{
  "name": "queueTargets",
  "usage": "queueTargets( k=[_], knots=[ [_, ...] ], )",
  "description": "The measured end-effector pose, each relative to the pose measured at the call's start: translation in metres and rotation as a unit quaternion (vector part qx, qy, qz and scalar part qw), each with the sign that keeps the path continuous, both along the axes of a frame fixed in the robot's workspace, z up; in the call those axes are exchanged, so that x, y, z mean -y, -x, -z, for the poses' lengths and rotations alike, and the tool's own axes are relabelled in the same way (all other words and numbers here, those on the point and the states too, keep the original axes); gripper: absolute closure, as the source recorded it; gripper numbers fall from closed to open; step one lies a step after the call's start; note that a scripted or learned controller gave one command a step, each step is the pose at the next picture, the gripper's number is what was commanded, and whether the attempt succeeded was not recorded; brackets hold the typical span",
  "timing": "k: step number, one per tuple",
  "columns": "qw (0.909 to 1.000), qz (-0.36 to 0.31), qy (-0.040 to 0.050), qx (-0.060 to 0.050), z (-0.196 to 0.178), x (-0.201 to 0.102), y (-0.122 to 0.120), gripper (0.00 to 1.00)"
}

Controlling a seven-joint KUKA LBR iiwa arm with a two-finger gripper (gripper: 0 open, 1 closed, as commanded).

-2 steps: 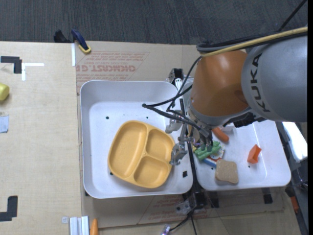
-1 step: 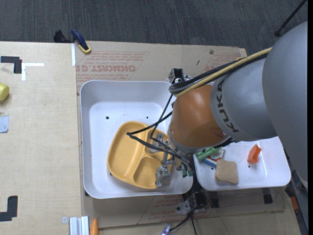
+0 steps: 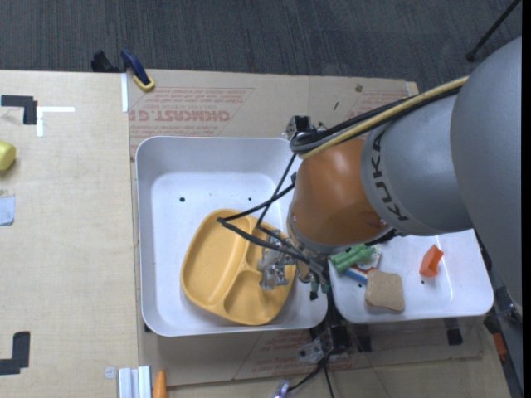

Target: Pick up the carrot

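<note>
Tool (image 3: 276, 270) is hanging over the yellow tray (image 3: 217, 272) in the left bin (image 3: 158, 222) while the carrot (image 3: 431, 260) sits way off at 3 o'clock in the right bin (image 3: 465, 297), so closing here probably grabs tray or nothing; can't tell its grip state.

Lots of yellow, orange and white showing here

The divided plate (image 3: 217, 272) is looking mustard yellow in the plain white left bin (image 3: 158, 222); the carrot (image 3: 431, 260) is glowing bright orange in the right bin (image 3: 465, 293), beside a green piece (image 3: 352, 258) and a tan speckled slice (image 3: 385, 291). The arm (image 3: 415, 172) is showing grey with an orange band.
</note>
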State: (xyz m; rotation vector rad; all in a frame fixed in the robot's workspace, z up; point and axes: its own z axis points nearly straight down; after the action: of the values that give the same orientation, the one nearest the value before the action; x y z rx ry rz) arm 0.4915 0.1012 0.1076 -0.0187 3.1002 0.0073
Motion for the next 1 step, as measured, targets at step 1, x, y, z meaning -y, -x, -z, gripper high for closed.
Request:
queueTargets(
  k=[1],
  knots=[
    [1.0000,0.002,0.0004,0.003,-0.0084,0.0014,-0.0030,1.00]
  ],
)
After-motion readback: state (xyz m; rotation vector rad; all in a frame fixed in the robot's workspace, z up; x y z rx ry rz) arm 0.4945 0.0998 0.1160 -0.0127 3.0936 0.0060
